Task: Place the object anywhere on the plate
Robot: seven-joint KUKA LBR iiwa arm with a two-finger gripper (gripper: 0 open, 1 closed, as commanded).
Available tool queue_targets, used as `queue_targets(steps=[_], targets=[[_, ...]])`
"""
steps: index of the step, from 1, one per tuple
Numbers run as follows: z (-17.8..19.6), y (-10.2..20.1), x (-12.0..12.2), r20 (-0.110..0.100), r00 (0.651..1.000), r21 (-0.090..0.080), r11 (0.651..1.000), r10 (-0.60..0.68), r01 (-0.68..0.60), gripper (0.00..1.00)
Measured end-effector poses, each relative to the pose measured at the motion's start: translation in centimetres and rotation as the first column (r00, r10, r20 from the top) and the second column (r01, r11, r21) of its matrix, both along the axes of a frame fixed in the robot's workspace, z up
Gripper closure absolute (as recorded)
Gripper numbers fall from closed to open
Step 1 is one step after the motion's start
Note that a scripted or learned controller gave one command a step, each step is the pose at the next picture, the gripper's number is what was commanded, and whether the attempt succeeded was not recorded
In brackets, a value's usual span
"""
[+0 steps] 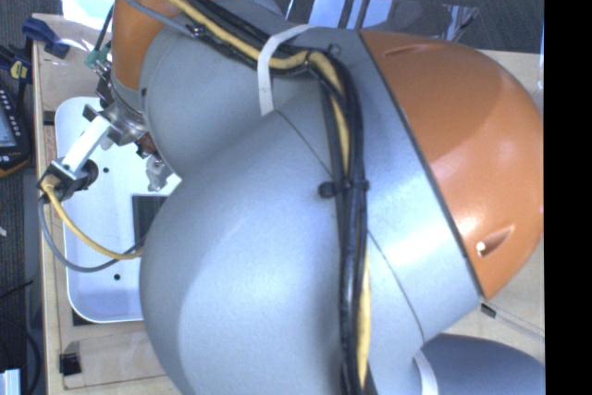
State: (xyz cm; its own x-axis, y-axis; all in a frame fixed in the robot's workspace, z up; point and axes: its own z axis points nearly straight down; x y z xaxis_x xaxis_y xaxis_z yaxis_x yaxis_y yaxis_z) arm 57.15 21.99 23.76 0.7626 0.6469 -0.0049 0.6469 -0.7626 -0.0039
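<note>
Taking the shallow white plastic bin (92, 291) at the left as landmark: a yellow cable (79, 240) loops over its floor, and the two-finger gripper (129, 129) sits low above its upper part, just right of the bin's left rim. The bulky grey and orange arm (305, 217) covers everything rightward of the bin. Whether the gripper is spread or pinching anything cannot be told. Neither object nor plate can be located, so their direction from the gripper is undecidable.
</note>
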Motion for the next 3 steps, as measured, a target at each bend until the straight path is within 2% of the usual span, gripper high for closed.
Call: queue_targets(steps=[1,2,3], targets=[[3.4,-12.7,-7.3,0.001,0.963,0.005,0.963,0.269,-0.269,1.00],[-14.4,-8.1,-5.6,-0.001,0.998,0.001,0.998,-0.061,0.061,1.00],[-1.6,-1.0,-5.0,0.004,0.991,0.000,0.991,-0.137,0.137,1.00]])
